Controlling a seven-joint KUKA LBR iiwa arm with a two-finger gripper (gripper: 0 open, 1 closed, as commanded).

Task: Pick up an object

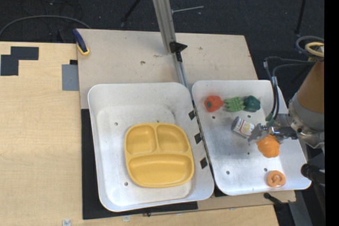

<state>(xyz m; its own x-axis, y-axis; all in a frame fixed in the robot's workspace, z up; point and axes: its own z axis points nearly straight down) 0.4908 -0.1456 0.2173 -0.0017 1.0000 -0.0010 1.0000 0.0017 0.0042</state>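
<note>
1. The arm [312, 98] is reaching in from the right and is hanging over the right bin [228, 177], with its gripper [266, 135] sitting low near the middle of that bin's right half.

2. An orange ball-like toy [269, 147] is lying right at the gripper, just on its near side and seemingly touching or partly under the tip. This is looking like the closest thing to pick, so the coming move is turning on a very short drop rather than any sideways travel.

3. A small can [243, 126] is lying tilted just to the left of the gripper, its long axis running roughly left to right with a slight slant. It is crowding the gripper's left side and could be getting in the way of a clean close.

4. Whether the gripper is spread or closed is something I cannot tell; dark metal is blending with the objects there, and nothing is clearly sitting between its tips.

5. Farther off, a red tomato-like toy [213, 103] and a green leafy toy [241, 104] are resting along the far side of the right bin, well apart from the gripper, and an orange ring [275, 179] is lying at the near right corner.

6. The left bin [106, 114] is holding a yellow divided plate [158, 154], which is playing no part here.
</note>
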